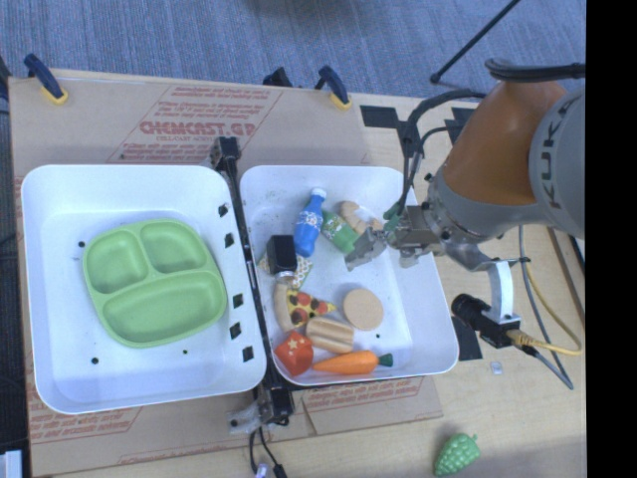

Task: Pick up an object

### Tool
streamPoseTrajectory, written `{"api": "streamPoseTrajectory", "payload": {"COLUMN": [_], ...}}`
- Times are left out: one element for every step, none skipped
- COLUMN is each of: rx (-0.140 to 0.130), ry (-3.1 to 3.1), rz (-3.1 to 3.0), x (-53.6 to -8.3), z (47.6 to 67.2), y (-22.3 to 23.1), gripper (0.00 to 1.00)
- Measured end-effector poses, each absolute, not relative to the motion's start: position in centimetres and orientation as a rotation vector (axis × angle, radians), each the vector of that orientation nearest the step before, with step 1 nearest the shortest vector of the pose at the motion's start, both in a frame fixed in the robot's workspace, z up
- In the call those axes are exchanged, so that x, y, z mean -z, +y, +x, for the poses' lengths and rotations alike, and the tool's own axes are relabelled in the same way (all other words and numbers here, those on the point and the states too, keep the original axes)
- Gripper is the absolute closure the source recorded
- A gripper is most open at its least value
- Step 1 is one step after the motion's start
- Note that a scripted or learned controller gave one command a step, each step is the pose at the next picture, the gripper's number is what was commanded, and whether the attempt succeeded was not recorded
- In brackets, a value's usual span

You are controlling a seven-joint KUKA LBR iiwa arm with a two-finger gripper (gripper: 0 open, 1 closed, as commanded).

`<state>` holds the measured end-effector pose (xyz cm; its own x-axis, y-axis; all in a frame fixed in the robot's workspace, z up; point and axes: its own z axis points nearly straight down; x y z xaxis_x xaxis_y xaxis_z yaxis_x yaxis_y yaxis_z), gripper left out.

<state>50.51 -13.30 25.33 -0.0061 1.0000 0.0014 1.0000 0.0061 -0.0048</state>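
From my seat I see the left bin (40,297) carrying a green divided plate (154,282), well apart from the work. The right bin (428,307) is crowded. A blue bottle (310,223) with a white cap lies tilted near the bin's middle, and a black block (282,253) sits just beside its lower end. A green can (338,231) lies to the right of the bottle, with a tan wooden piece (349,210) touching it from above. Lower down I have a pizza slice (296,305), a round wooden disc (363,309), a pale wooden cylinder (329,335), a red tomato (293,353) and an orange carrot (347,363), packed close along the front wall. A green bunch of grapes (457,454) lies outside on the bench, in front of the bin.

The gripper (370,245) hangs over the right half of the right bin, its grey fingers (360,252) pointing left. The green can lies just left of the fingertips, close enough that I cannot tell if they touch. I cannot tell whether the fingers are spread or closed, and I see nothing between them. The disc lies below the gripper, apart from it. The bottle sits beyond the can.
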Motion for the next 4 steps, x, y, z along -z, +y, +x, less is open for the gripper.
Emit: {"api": "streamPoseTrajectory", "payload": {"rx": [-0.007,-0.007,-0.007,-0.009], "ry": [-2.226,-2.224,-2.224,-2.226], "rz": [-2.21,-2.212,-2.212,-2.207], "x": [-15.5,-10.9,-9.1,-10.1], "z": [55.6,60.7,59.9,59.9], "y": [-9.8,-9.6,-9.2,-9.2], "gripper": [0.0,0.0,0.0,1.0]}}
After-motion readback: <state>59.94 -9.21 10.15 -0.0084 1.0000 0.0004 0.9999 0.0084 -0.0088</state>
